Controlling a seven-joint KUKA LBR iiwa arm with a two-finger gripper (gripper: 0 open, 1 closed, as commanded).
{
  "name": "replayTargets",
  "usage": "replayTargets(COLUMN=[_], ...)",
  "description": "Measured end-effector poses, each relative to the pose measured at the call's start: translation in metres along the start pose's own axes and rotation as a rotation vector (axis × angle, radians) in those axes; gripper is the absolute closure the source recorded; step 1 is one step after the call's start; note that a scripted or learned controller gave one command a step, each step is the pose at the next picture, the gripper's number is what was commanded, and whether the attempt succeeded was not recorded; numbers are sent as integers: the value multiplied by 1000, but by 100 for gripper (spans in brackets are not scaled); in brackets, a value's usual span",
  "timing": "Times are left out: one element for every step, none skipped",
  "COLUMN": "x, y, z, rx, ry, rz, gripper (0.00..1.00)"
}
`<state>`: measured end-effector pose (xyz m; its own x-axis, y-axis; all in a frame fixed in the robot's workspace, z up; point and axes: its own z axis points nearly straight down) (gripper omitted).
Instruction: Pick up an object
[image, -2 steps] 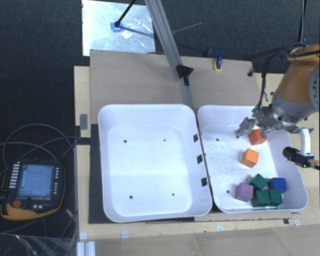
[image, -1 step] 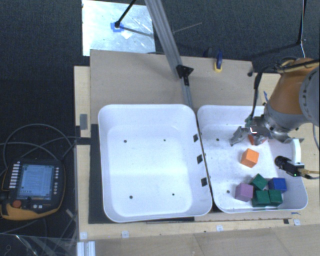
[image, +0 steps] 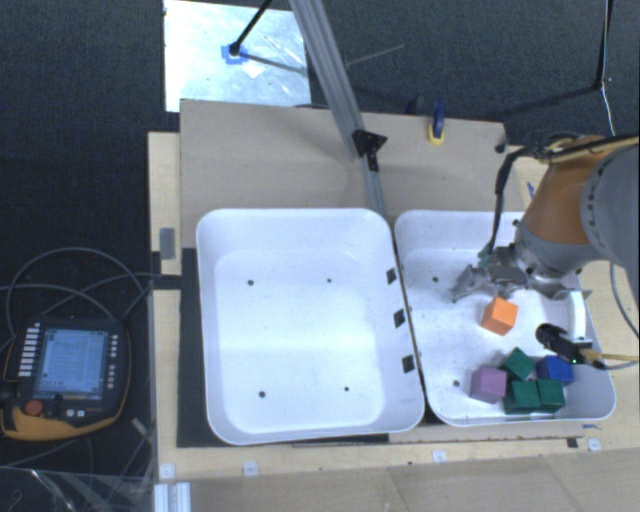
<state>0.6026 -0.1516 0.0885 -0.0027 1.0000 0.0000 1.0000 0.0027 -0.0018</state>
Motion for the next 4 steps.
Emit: replayTargets(x=[0,6,9,8], y=[2,-1,-2,-1], z=[-14,-61,-106,-133], rx=[-6,-8,-9,-7], ry=[0,-1,-1,-1], rz=[-2,-2,-2,-2], gripper=[100,100,100,100])
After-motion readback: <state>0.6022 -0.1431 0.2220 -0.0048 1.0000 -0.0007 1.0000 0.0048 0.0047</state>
